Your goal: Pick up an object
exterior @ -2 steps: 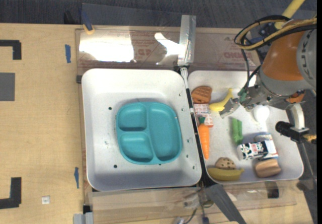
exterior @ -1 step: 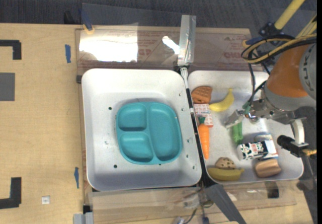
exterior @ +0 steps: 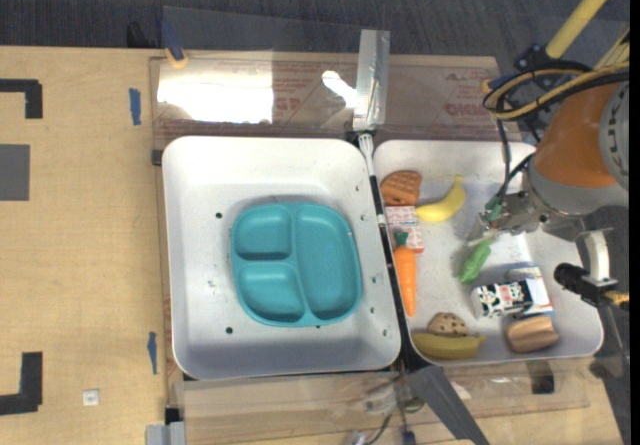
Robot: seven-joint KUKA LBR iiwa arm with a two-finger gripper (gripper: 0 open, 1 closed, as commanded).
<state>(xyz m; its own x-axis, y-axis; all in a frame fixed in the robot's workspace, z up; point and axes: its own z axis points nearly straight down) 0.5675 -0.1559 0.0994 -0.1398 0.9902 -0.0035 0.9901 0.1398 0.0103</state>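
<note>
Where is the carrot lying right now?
In the camera view, the carrot lies in the right bin, along its left wall, just below a small red-and-white packet and above a taco.

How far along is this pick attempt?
Done: the arm has reached over the right bin, its gripper low by the green pepper and banana. In hand: nothing visibly gripped; whether the jaws are open or shut cannot be told. Left: grasping and lifting. The carrot, milk carton and other items lie in the bin.
</note>
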